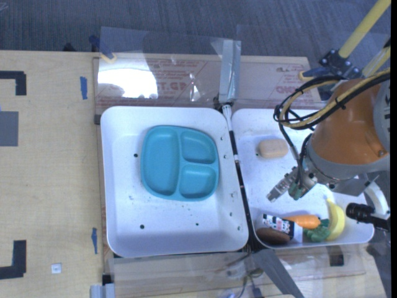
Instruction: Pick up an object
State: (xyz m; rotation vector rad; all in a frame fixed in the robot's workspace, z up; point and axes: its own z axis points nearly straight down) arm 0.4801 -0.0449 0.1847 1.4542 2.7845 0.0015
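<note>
My gripper (282, 188) hangs over the middle of the right bin (260, 121), pointing down and to the left, with nothing visible between its fingers. A tan rounded object (272, 148) lies above it, near the bin's back. Along the bin's front edge lie a dark brown item (273, 234), a black-and-white labelled packet (277, 223), an orange carrot with a green top (305, 221) and a yellow banana (335, 219). These front objects sit below and to the right of the gripper, apart from it.
The left bin (118, 185) holds a blue divided plate (180, 162). A clear plastic screen and a grey tape strip (228, 70) stand behind the bins. Black and yellow cables (304, 101) loop above the orange wrist (347, 129).
</note>
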